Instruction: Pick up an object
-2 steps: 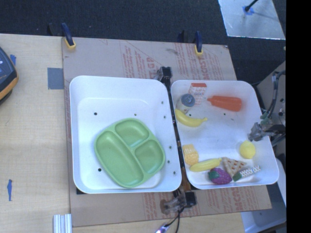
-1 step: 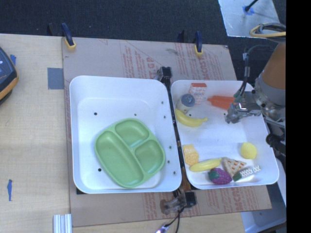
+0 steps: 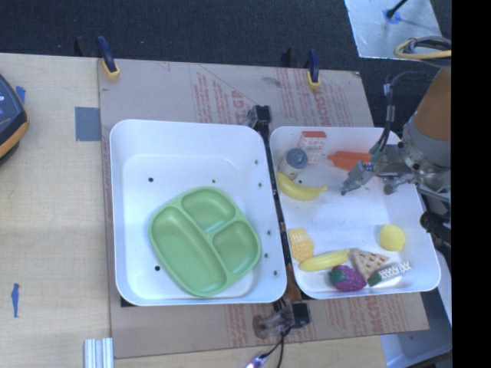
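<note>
Two shallow white bins sit side by side on a wooden surface (image 3: 54, 228) covered by a sheet of cardboard. The left bin (image 3: 134, 140) holds a pale green divided plate (image 3: 204, 240) with three compartments, lying at a slant toward the bin's near side. The right bin (image 3: 430, 271) holds a scatter of small toy foods: a small red-and-white carton (image 3: 312, 142) and a grey-blue round item (image 3: 296, 158) at the far left corner, an orange carrot-like piece (image 3: 347, 159) beside them, and a banana (image 3: 300, 189) just below. Along the near side lie a corn cob (image 3: 300, 244), a long yellow piece (image 3: 323, 261), purple grapes (image 3: 347, 278), a pizza-like slice (image 3: 369, 262) and a dark green item (image 3: 387, 274). A lemon (image 3: 392, 237) sits apart, toward the right. The arm reaches in from the right, its end effector (image 3: 354, 181) low over the bin's far half, between the carrot-like piece and the banana, its fingers spread and pinching nothing.
</note>
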